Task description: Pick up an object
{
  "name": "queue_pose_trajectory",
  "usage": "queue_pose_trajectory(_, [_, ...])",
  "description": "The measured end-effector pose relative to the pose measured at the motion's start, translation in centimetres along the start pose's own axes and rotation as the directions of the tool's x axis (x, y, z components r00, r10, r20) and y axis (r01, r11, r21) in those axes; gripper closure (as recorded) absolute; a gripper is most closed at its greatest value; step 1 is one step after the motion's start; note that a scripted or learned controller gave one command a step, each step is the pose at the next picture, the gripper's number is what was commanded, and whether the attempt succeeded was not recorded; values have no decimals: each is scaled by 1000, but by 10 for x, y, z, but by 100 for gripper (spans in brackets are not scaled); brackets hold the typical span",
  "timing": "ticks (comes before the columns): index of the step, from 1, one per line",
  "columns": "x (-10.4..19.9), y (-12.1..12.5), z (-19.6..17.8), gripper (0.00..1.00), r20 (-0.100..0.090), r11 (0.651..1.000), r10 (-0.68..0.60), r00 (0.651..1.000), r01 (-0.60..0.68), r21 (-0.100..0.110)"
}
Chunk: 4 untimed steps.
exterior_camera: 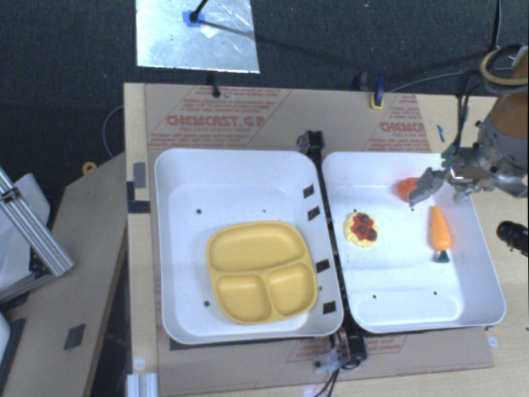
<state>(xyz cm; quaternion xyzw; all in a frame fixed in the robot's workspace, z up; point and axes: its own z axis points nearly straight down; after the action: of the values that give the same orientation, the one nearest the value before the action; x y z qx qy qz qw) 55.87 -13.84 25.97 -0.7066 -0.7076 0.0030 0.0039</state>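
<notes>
Orange carrot (440,228) lying mid-right in right bin (413,308), pizza toy (362,229) to its left. Gripper (431,185) upper right, over red-orange item (405,188); finger state unclear. Yellow tray (261,270) in left bin (186,222).

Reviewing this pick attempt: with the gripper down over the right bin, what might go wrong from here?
The gripper sits at the edge of the orange-red object, so a close may clip or push it rather than grasp it. That object lies near the right bin's back wall, leaving little room. The carrot is close by and might get nudged.
</notes>
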Motion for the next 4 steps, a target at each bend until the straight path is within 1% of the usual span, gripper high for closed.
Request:
queue_pose_trajectory(1, [0,2,-6,0,2,1000,-3,1000,3,-11])
queue_pose_trajectory(2, [-3,1,56,0,1,1000,0,1000,0,-7])
queue_pose_trajectory(3, [-5,11,102,0,2,1000,0,1000,0,-10])
queue_pose_trajectory(4, [-9,7,146,0,1,1000,1,1000,-1,-8])
